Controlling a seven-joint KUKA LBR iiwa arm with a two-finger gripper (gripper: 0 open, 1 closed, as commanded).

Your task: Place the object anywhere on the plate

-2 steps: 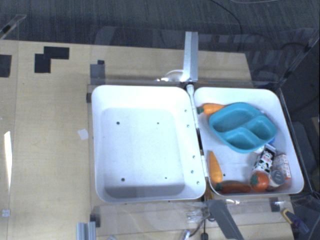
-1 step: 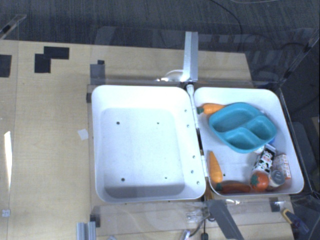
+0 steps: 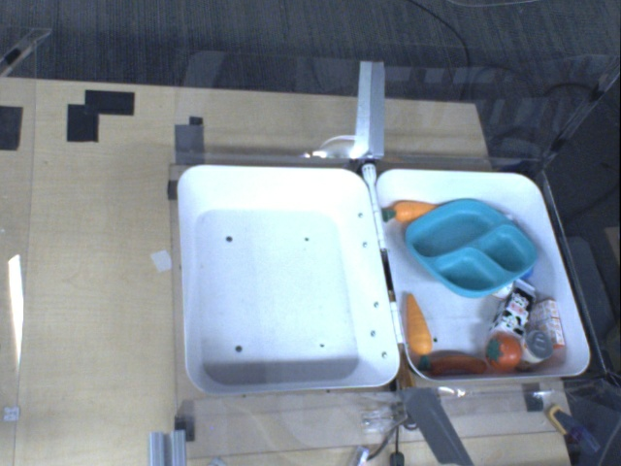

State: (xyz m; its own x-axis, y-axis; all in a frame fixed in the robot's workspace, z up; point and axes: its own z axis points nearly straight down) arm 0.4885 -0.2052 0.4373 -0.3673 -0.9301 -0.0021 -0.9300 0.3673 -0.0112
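Left bin (image 3: 194, 289): white, on the counter (image 3: 87, 260)
Right bin (image 3: 548, 221): white, just beside the left one
Plate (image 3: 472, 246): blue, two compartments, in the right bin's far half
Carrots: one (image 3: 411, 211) at the plate's far-left edge, one (image 3: 417, 324) by the bin's left wall
Near-right corner: sausage (image 3: 456, 363), tomato (image 3: 504, 351), can (image 3: 546, 330), small carton (image 3: 514, 309)
End effector: cannot tell its state

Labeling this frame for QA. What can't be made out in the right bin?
- Carrot behind the blue plate, camera view: the plate's rim covers its right end.
- Small items in the bin's near right corner, camera view: packed together, too small and blurred to name; labels unreadable.
- Dark red item along the near wall, camera view: too blurred to identify.
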